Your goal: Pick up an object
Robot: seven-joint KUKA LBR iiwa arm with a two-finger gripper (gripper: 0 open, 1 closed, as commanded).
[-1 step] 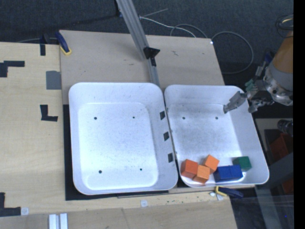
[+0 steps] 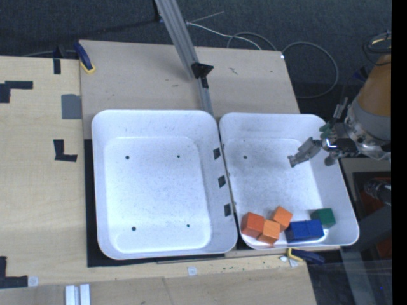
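Several small blocks lie at the near end of the right bin: three orange blocks, a blue block and a green block. My gripper hangs over the right side of that bin, well behind the blocks and apart from them. Its fingers are spread open, one finger reaching left, and nothing is between them.
The left bin sits beside the right one, joined by black clips. A slanted metal rail runs down to the bins' far edge. Cables lie on the dark floor behind the bench.
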